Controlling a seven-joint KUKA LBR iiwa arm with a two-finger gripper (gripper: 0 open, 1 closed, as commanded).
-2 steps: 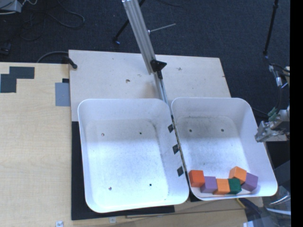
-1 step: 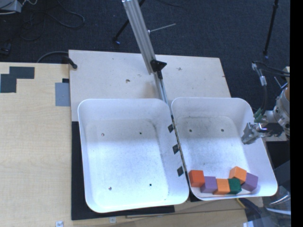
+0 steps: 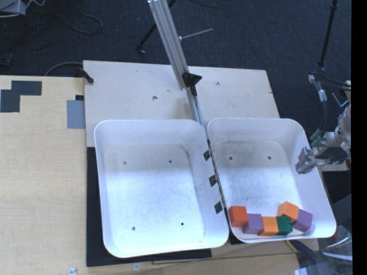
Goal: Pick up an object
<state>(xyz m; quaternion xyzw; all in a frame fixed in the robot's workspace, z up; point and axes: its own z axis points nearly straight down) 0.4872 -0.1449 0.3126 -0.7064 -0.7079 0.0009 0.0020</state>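
White right bin [image 3: 252,136], coloured blocks [image 3: 269,219]

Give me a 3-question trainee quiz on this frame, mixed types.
1. True or false: the blocks lie in the left bin.
2. Where in the right bin do the blocks sit? A) far edge B) near edge C) centre
3. Fill in: the gripper is at that bin's ____ rim.

Key: 1 false, they lie in the right bin; 2 B; 3 right.
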